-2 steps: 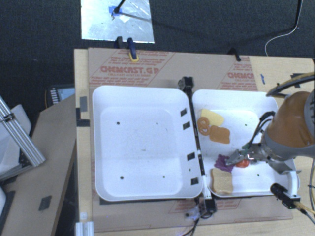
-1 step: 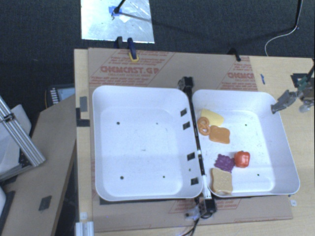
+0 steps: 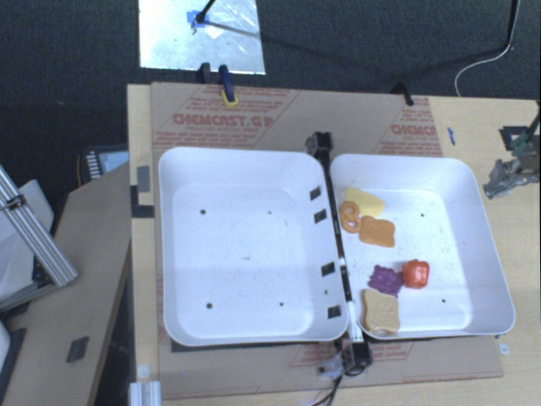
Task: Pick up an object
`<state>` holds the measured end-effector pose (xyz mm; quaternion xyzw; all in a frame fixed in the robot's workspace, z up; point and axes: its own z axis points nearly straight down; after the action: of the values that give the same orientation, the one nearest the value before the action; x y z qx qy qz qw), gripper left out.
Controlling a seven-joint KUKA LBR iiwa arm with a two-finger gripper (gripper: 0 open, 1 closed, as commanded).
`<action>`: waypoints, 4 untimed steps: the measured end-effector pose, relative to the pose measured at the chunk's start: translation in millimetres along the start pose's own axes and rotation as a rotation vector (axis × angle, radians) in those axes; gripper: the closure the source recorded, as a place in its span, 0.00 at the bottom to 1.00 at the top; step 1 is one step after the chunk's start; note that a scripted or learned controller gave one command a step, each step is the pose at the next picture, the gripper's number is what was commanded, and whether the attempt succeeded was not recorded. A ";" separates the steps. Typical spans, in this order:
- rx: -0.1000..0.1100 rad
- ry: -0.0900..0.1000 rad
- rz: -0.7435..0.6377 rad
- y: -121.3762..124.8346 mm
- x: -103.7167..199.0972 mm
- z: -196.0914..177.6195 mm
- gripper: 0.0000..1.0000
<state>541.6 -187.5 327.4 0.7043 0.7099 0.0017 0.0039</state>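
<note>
Candidate objects lie in the right bin [image 3: 473, 227]: red tomato [image 3: 415, 273], purple grapes [image 3: 385, 279], bread slice [image 3: 381, 311], orange piece [image 3: 378, 231], yellow piece [image 3: 363, 201]. Claw [image 3: 507, 176] waits at the desk's right edge; its state cannot be told. Approach not begun; next, descend over one item.

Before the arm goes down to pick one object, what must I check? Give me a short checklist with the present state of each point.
1. Objects lie in the right white bin: ok.
2. Red round toy free on top: ok.
3. It touches the purple bumpy toy: not ok, may drag.
4. Yellow wedge, orange ring and orange block crowded: not ok.
5. Tan bread-like slice near the wall: cannot tell if reachable.
</note>
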 end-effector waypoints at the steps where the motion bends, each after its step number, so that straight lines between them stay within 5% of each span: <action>1: 0.001 0.006 -0.007 11.5 98.9 -40.8 1.00; 2: 0.007 0.007 -0.006 54.3 199.7 -8.7 1.00; 3: 0.002 0.007 -0.003 -22.1 248.8 -50.0 1.00; 4: -0.003 0.008 -0.002 -42.1 303.7 -135.4 1.00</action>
<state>496.1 116.2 461.5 0.7036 0.7105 0.0055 0.0021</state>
